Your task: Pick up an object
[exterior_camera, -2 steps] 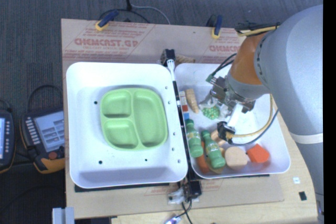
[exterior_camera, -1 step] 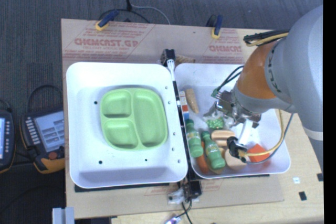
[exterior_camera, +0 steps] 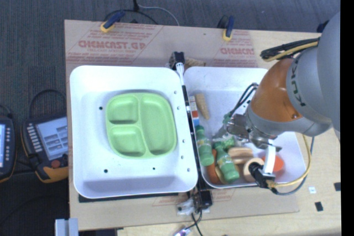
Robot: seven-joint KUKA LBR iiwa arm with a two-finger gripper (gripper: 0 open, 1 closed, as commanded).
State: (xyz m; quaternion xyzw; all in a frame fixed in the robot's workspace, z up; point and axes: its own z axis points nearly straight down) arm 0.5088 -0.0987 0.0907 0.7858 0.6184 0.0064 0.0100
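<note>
Right bin: heap of toy foods packed in the near left corner: green pieces, a bun-like piece, an orange-red piece by the near wall. A tan cob-shaped piece lies apart along the left wall.

Claw: low over the heap's far edge; the arm's wrist hides it, so its opening and any hold cannot be told.

Left bin: one green divided plate, centred.

Desk: two yellow-and-blue clamps on the far edge; red print there, roughly "CHEMCAST GP".
</note>
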